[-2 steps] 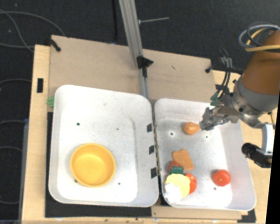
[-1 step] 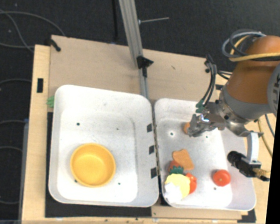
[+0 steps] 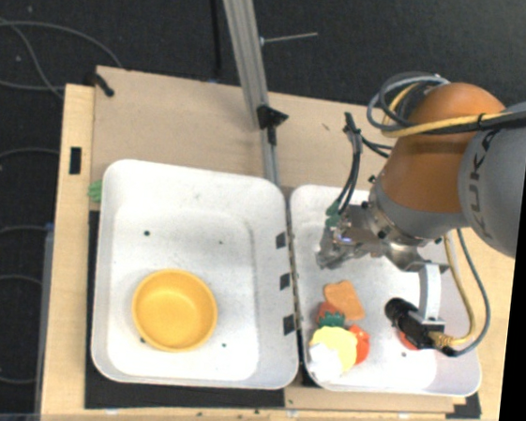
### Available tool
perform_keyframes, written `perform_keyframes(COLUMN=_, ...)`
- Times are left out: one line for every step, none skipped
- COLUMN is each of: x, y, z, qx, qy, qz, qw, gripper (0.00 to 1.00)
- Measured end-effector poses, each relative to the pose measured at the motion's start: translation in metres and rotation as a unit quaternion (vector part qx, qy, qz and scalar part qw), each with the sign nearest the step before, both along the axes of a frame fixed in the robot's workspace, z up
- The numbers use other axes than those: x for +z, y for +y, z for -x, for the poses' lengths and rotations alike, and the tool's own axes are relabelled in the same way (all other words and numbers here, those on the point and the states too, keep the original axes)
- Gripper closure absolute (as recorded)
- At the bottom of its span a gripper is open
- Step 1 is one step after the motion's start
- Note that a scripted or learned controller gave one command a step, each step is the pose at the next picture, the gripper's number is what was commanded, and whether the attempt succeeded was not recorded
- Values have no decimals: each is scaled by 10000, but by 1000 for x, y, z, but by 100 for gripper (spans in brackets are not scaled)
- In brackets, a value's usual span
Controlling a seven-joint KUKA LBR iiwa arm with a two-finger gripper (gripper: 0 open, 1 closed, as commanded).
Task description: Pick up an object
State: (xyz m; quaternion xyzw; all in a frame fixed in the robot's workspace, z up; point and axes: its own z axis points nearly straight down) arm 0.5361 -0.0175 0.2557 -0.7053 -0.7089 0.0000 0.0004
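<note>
Looming over everything else is the arm, grey with its orange band, reaching in across the right bin. Its tool hangs on the far side of a small heap of toys and looks to be above the bin floor, close to the heap but apart from it. Whether the tool is apart or together I cannot tell at this size, and nothing is visibly caught in it.

The heap is the likely target. A tan piece lies on its far edge, nearest the tool. Behind that sit a green bit, a red bit, a yellow piece and, on the near edge, a white piece. They touch and overlap one another. Well to the left of the heap, in the left bin, a yellow bowl sits alone.

The risk comes from that crowding. The heap also lies hard against the wall between the bins, so a straight descent may strike the wall or land on two pieces at once. Either could nudge the pile aside rather than grip one piece, and the flat tan piece may slip out.
</note>
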Motion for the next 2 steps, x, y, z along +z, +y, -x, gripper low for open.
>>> perform_keyframes(x=1, y=42, z=14, qx=8, qy=-3, qz=-3, qw=10000, gripper=100)
perform_keyframes(x=-6, y=99, z=23, qx=15, qy=2, qz=-4, qw=10000, gripper=100)
